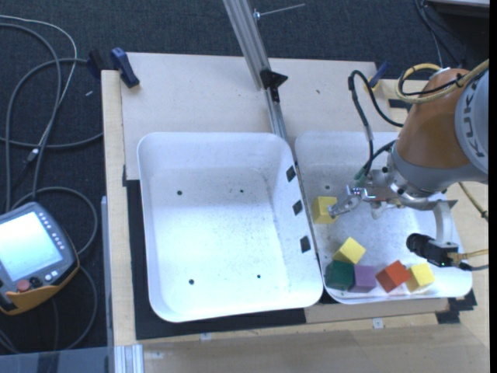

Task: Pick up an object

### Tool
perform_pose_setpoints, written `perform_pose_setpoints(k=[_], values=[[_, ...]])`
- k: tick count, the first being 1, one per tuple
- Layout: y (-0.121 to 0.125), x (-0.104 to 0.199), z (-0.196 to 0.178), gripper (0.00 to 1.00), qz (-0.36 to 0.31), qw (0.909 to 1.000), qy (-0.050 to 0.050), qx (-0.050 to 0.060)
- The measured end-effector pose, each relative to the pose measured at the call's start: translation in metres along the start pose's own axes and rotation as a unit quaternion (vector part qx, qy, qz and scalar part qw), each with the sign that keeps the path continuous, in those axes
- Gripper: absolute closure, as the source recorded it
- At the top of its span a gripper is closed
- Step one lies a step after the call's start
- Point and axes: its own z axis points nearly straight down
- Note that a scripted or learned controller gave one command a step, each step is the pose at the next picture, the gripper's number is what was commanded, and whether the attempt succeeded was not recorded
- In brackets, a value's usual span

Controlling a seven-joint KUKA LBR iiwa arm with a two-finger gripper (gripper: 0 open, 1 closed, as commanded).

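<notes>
My gripper [347, 201] hangs low over the right bin [311, 155], under the grey and orange arm that comes in from the right. Its tip sits right beside a yellow block [324, 208] near the bin's left wall; I cannot tell whether the two touch. Nearer the front edge lie another yellow block [351, 250], a dark green block [339, 274], a purple block [364, 277], a red block [393, 275] and a small yellow block [422, 275].
The left bin [155, 162] stands beside the right one, with a raised divider wall between them. A metal pole [248, 37] slants over the back of the bench. Cables loop off the arm's wrist at the right.
</notes>
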Motion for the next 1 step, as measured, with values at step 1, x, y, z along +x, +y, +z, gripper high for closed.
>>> perform_pose_setpoints(k=[1], values=[[-0.0357, -0.0309, 0.0613, 0.00, 0.004, 1.0000, -0.001, -0.001]])
